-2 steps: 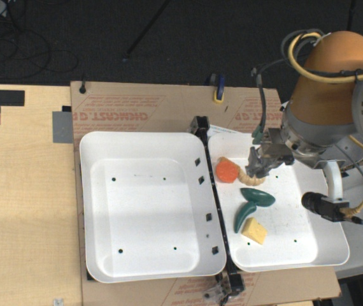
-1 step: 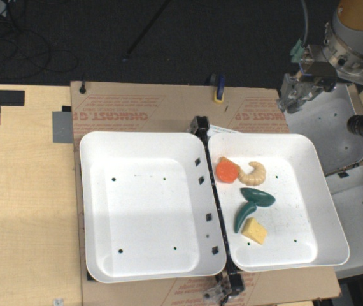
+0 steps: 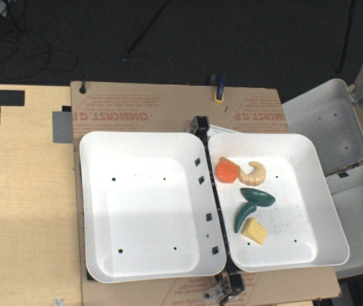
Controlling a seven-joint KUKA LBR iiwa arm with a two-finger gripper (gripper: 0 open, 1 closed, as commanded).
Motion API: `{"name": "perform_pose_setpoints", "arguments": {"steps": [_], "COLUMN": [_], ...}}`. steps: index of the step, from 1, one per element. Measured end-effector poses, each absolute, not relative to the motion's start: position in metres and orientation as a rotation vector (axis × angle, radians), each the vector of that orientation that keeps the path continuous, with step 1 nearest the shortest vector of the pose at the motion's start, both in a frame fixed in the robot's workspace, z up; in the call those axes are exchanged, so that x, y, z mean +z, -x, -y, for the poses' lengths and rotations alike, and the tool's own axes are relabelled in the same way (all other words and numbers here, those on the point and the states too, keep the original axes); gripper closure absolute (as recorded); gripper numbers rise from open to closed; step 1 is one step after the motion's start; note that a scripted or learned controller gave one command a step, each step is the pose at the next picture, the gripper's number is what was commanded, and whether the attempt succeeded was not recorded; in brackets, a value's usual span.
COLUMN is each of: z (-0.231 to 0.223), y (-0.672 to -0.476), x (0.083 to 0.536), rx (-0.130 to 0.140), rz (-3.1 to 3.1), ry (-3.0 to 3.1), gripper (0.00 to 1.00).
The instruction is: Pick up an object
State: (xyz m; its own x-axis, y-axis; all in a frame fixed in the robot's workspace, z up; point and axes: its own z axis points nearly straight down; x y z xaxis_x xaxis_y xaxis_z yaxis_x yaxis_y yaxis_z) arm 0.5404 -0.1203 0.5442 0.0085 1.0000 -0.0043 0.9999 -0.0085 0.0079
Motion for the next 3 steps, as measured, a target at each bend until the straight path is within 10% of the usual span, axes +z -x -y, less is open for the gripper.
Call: {"name": "perform_pose_setpoints", "arguments": {"steps": [2, 3], "z": [0.026, -0.028], "y": [-0.537, -0.577], "x": [0.253, 0.330], "rx": [-0.021, 0.009], "rz": [-2.237, -2.226], "ry": [-2.229, -2.212], "gripper": [1.00, 1.00]}}
